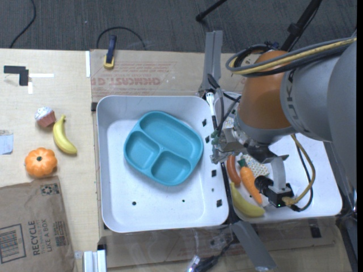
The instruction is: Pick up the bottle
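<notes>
My tool (pixel 235 152) hangs low over the left edge of the right shallow white plastic bin (pixel 323 174), under the orange band of my arm, and from this angle I cannot tell whether it is wide or narrow. I cannot make out the bottle either; my arm covers most of that bin, so I cannot say where the bottle lies relative to the tool. Just beside the tool, toward the bin's near edge, I count one orange carrot (pixel 248 183), one slim red sausage-shaped piece (pixel 232 169) touching it, and one yellow banana (pixel 247 205) in the near left corner. The left shallow white plastic bin (pixel 159 203) holds one blue plastic plate with three compartments (pixel 163 147), lying toward its far edge. Out on the counter (pixel 57 89), well apart from both bins near its left edge, there are a second yellow banana (pixel 63 136), one small frosted cupcake (pixel 44 117), one round orange pumpkin (pixel 41 162) and one brown paper bag printed RECYCLE (pixel 31 225).
</notes>
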`<action>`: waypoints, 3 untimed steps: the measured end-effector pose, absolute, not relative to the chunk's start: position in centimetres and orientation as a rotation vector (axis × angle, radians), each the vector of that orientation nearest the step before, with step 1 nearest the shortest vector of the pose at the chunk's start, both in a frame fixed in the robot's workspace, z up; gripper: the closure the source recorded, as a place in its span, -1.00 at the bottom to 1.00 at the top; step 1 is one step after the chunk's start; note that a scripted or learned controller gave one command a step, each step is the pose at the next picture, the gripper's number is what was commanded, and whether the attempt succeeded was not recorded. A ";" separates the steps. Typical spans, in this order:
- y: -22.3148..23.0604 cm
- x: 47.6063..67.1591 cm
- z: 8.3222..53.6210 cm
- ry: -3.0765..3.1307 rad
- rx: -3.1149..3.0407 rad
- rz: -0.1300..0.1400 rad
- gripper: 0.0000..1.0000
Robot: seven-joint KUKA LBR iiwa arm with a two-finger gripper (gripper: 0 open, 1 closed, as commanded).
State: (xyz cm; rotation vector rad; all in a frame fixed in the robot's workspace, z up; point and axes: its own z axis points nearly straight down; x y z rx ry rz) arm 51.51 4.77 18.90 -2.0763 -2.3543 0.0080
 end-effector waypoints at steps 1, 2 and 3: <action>4.7 51.5 18.9 -2.353 -2.078 0.008 -1.00; 7.2 49.0 18.9 -2.001 -2.418 0.012 -1.00; 9.7 53.0 15.0 -1.742 -2.618 -0.023 -1.00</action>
